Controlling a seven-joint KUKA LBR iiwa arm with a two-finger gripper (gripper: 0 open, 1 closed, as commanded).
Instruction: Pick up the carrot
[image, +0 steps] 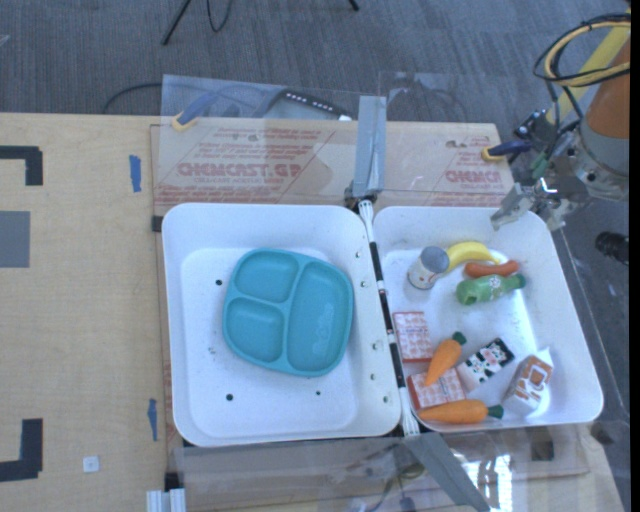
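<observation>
Two carrots lie in the right bin (570, 300). One carrot (441, 362) is tilted near the bin's middle, its green top pointing up and right. The other carrot (460, 411) lies flat along the front wall, green end to the right. My gripper (530, 205) hangs over the bin's far right corner, well away from both carrots, with nothing seen in it. An orange band shows above the wrist at the frame's right edge.
The right bin also holds a yellow banana (470, 251), a red-orange piece (492, 268), a green bottle (488, 288), a small can (430, 266), red packets (412, 333), a cow-patterned box (488, 362) and a carton (530, 383). A teal divided plate (290, 312) sits in the left bin (190, 330).
</observation>
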